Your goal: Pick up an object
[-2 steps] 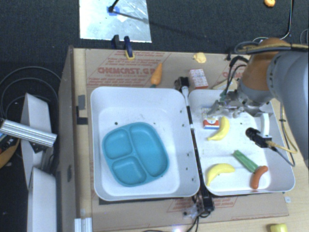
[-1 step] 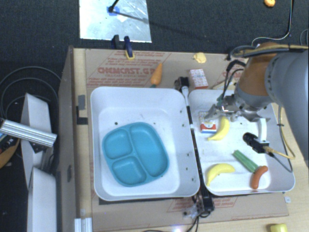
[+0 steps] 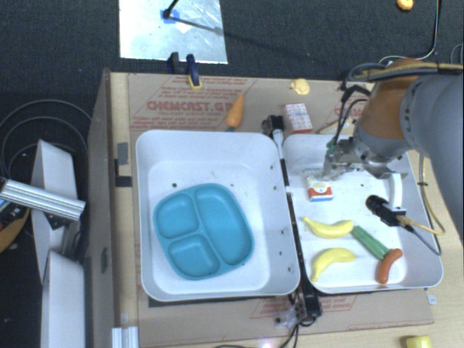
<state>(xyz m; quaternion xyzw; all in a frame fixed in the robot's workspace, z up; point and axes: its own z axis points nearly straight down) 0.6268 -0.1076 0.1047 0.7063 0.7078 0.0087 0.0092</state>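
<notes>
My gripper (image 3: 324,171) reaches down into the back of the right bin (image 3: 428,267), with the grey arm coming in from the right. Just under its tip lies a small red, white and blue box (image 3: 320,191); whether they touch is unclear. In front of that box lie two yellow bananas (image 3: 330,228) (image 3: 332,259). To their right are a green stick (image 3: 370,240) and a red-orange sausage (image 3: 388,265). Nothing shows between the gripper's tips.
The left bin (image 3: 159,158) holds a blue divided plate (image 3: 203,229). Behind the bins, on the cardboard, lie an orange carrot (image 3: 234,112), a small pink-and-white box (image 3: 297,117) and a yellow lump (image 3: 299,86). The divider (image 3: 288,194) between the bins runs close to the gripper's left.
</notes>
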